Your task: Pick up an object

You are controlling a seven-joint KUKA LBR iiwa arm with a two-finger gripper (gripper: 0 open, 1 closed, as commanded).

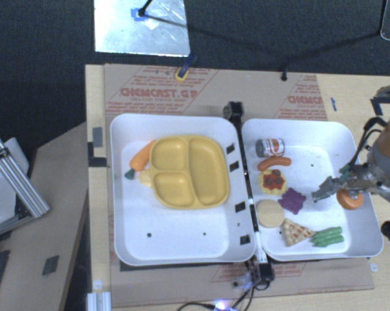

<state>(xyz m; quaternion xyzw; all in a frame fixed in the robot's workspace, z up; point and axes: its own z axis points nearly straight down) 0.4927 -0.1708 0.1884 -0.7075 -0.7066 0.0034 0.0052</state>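
Gripper (326,190): over right bin (311,138), near its right wall — whether open or shut, cannot tell.
Nearest thing: orange ball (350,200), just beside on the view's right, partly hidden under the arm.
Next nearest: purple piece (292,201), to the view's left, near.
Long axes: beans (328,236) and sausage (274,162) lie roughly left-right, below and up-left of gripper.
Right bin count: one can (270,147), one sausage, one pizza (273,183), one purple piece, one bun (269,213), one wedge (295,231), one beans, one ball — eight.
Left bin (130,232) count: one tray (185,172), one carrot (140,156).
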